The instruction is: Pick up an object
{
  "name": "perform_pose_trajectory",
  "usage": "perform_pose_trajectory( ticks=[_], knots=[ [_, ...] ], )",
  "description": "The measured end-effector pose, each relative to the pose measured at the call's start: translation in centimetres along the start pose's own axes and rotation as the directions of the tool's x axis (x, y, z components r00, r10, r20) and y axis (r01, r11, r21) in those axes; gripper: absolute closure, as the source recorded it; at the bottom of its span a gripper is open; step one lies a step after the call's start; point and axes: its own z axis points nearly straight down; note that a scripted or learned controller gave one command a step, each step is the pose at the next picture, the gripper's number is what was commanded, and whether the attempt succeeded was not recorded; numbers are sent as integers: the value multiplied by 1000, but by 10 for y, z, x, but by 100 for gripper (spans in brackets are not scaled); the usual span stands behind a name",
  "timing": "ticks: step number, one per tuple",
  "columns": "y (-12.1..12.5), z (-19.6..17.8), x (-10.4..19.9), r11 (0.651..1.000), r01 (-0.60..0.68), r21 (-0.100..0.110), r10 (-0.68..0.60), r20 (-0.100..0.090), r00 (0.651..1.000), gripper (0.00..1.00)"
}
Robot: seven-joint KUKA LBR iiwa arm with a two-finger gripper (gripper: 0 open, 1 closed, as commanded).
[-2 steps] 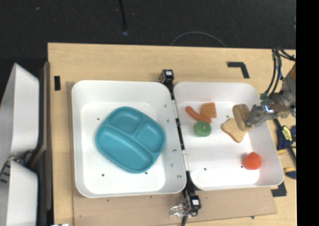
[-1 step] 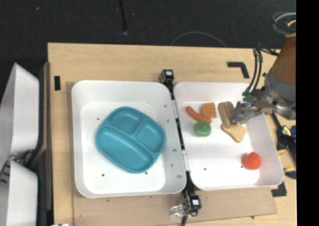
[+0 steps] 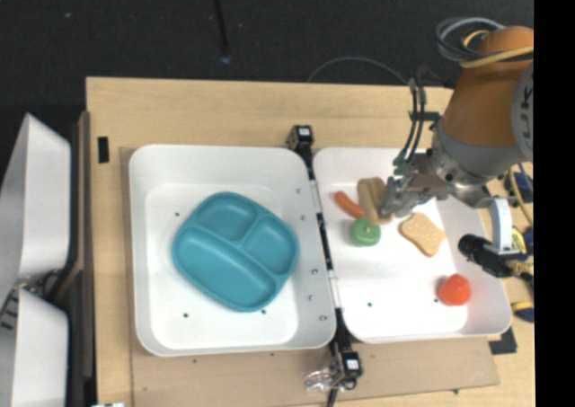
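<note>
Plate (image 3: 235, 251) in left bin (image 3: 144, 306); food in right bin (image 3: 395, 320).

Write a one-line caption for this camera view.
Gripper lowered beside a tan block in the right white bin; teal divided plate in the left bin.

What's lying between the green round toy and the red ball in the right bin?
In the camera view, the tan bread-slice toy sits above the line from the green round toy to the red ball; that line crosses bare bin floor.

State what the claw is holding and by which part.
Cannot be told: the claw is down at the tan block in the right bin, but the contact itself is unclear.
</note>
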Motion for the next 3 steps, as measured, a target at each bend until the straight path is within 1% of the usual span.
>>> perform_pose_trajectory(
  ticks=[1, 2, 3],
  knots=[
    [29, -5, 50, 1000, 2, -3, -2, -1, 1000, 100],
    [53, -11, 97, 1000, 2, -3, -2, -1, 1000, 100],
    [74, 4, 152, 1000, -1, -2, 1, 1, 1000, 100]
  ],
)
